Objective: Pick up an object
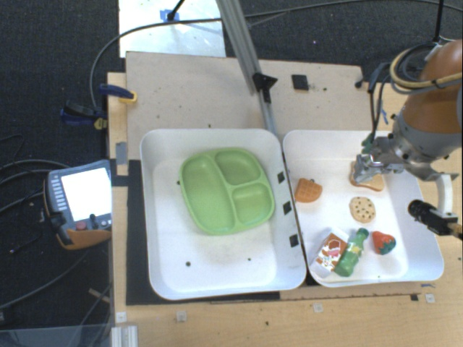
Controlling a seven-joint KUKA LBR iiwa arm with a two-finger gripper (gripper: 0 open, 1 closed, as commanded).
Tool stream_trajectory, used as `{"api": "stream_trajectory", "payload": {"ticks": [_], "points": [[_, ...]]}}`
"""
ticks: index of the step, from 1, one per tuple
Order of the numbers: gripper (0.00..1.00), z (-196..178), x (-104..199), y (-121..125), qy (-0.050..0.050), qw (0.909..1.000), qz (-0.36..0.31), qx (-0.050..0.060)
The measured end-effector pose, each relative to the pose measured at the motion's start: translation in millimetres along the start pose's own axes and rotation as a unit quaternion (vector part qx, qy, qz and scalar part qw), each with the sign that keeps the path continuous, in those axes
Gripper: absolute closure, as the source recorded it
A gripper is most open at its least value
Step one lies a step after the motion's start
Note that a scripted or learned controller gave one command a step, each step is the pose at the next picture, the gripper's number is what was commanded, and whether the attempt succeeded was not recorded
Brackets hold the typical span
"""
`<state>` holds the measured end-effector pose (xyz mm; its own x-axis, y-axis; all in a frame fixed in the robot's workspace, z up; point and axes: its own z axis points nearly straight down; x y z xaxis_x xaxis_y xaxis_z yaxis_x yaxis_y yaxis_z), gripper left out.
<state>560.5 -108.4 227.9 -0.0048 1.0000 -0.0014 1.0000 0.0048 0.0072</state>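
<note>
**Hovering low over the toast slice in the right bin**

Starting at the far left of the frame: a teach pendant [81, 202] with a lit white screen, lying on dark carpet among black cables. Just right of it, toward the upper left, a blue and orange clamp [116, 92] gripping the bench [195, 92] edge.

Moving to the middle: left white bin [163, 266] holding a green divided plate [227, 190], three compartments, tilted a little and resting near the bin's upper half. Above it, a grey metal pole [242, 38] slanting down from the top of the frame toward the seam between the bins.

Crossing into the right white bin [419, 266]: a small orange waffle [308, 191] near the bin's left wall; below it, at the lower edge, a small red and white carton [330, 252] touching a green bottle [351, 251] lying on its side. Above the bottle, a chocolate chip cookie [362, 209]. Right of the bottle, a strawberry [383, 243].

Reaching in from the right edge: grey arm with orange band, gripper [367, 170] pointed down in the upper part of the right bin, directly over a tan toast slice [372, 184] that shows just beneath the fingertips. Cannot tell whether the fingers are spread or pressed together, nor whether touching the toast.
</note>
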Motion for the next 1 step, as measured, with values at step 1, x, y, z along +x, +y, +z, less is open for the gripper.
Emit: {"api": "stream_trajectory", "payload": {"ticks": [1], "points": [[1.0,-49.7,7.0,-5.0,0.0,1.0,0.0,0.001]]}}
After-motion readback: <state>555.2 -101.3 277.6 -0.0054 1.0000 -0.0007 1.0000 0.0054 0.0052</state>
